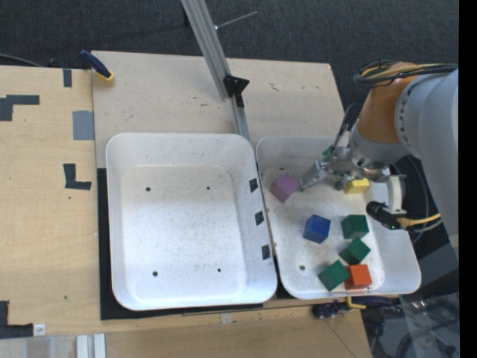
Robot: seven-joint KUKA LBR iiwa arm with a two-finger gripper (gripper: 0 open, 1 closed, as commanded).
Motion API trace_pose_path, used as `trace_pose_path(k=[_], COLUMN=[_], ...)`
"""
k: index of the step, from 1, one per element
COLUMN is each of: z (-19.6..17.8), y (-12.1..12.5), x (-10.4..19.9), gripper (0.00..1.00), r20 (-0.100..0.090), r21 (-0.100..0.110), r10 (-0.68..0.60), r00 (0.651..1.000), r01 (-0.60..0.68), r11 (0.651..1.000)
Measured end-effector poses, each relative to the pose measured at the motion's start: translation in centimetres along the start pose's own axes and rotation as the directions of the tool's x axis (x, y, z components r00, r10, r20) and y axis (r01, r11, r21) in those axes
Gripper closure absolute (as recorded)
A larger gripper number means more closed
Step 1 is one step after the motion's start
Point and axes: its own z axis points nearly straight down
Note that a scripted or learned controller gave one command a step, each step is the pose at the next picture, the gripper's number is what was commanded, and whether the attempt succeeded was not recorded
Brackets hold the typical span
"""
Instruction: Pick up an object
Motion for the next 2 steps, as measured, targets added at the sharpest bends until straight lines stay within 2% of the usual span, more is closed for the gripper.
trace_pose_path(k=[1,2], z=[-1.2,-7.2], y=[0.1,0.8], x=[0.1,0.7], gripper=[1.00,1.00], r20=[0.000,0.000], r21=[-0.003,-0.010], r10=[-0.001,0.000], r00=[1.000,1.000], r01=[0.001,0.000], r11=[1.000,1.000])
